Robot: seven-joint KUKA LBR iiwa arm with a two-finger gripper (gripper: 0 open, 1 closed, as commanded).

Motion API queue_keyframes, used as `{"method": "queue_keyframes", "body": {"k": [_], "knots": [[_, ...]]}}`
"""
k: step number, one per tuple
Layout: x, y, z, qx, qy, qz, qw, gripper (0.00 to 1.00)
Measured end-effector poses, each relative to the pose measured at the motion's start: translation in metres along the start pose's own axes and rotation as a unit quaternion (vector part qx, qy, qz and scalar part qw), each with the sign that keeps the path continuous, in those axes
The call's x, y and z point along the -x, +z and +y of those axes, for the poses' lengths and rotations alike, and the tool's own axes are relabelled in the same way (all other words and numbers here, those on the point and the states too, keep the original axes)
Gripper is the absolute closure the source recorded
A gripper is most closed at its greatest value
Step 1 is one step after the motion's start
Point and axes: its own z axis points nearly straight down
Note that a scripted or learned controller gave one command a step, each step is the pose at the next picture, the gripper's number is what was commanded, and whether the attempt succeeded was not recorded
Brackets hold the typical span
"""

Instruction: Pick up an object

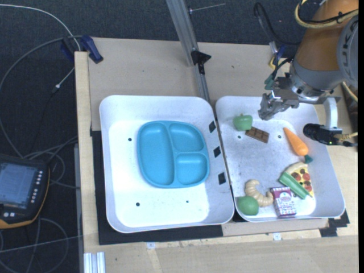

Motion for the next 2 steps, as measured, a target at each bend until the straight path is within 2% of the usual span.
{"method": "queue_keyframes", "body": {"k": [1,2], "knots": [[0.009,-0.059,0.007,0.001,0.0,0.0,1.0,1.0],[-0.037,-0.059,0.009,-0.002,-0.002,0.001,1.0,1.0]]}}
